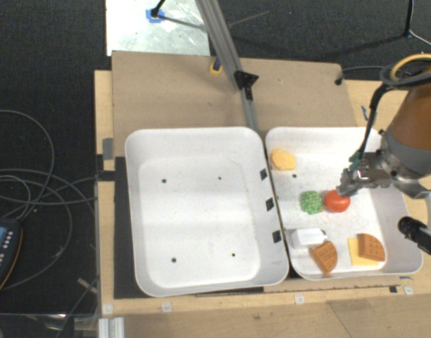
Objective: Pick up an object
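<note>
The right bin (321, 141) holds several small items. A red tomato-like ball (336, 202) lies near its middle, with a green bumpy ball (311, 202) just to its left. A pale yellow lump (283, 160) sits at the bin's upper left. Near the front lie a white block (306, 236), an orange-brown wedge (325, 256) and a brown piece on a yellow slab (365, 249). My gripper (346, 186) is low over the right bin, directly above and right of the red ball, its tip touching or almost touching it.
The left bin (194, 210) lies beside the right one, with black clips along the shared rim. A grey pole (222, 37) slants across the back of the bench. Cables lie on the floor to the left.
</note>
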### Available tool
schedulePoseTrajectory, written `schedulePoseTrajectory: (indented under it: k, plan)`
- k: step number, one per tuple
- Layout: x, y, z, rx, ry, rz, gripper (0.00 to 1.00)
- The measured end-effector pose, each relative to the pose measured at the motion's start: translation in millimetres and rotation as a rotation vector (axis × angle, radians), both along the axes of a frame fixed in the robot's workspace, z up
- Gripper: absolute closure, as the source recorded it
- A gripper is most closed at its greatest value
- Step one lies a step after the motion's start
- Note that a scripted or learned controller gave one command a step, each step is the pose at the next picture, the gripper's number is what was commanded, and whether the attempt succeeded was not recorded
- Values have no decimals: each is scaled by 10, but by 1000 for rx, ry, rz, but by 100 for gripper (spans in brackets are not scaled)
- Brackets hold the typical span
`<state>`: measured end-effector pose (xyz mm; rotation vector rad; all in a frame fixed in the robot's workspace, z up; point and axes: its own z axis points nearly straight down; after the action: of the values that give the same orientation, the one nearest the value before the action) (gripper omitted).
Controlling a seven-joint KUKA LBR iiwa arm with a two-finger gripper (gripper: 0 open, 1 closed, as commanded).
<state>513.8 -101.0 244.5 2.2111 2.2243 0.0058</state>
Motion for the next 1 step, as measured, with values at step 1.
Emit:
schedulePoseTrajectory:
  k: [1]
  plan:
    - [138, 614, -72, 3, 4, 5, 100]
